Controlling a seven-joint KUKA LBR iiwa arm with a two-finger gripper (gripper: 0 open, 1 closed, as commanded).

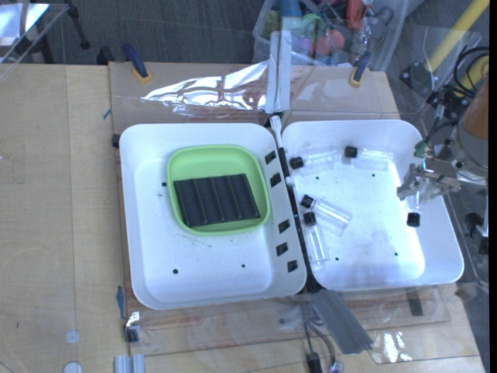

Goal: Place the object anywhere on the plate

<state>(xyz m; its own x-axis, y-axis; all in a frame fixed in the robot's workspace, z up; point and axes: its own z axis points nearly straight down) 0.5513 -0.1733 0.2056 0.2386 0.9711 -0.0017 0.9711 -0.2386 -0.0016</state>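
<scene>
Several clear plastic vials (332,210) with black caps are lying scattered in the right bin (435,266); the green plate (180,165) is sitting mid-left. The gripper (423,183) is hovering at right, state unclear.

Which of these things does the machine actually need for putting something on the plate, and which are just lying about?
For the job:
- green plate with a dark ridged block on it, left bin
- clear vials with black caps, right bin
- hand

Lying about:
- clear tub of colourful items
- crinkled plastic sheet
</scene>
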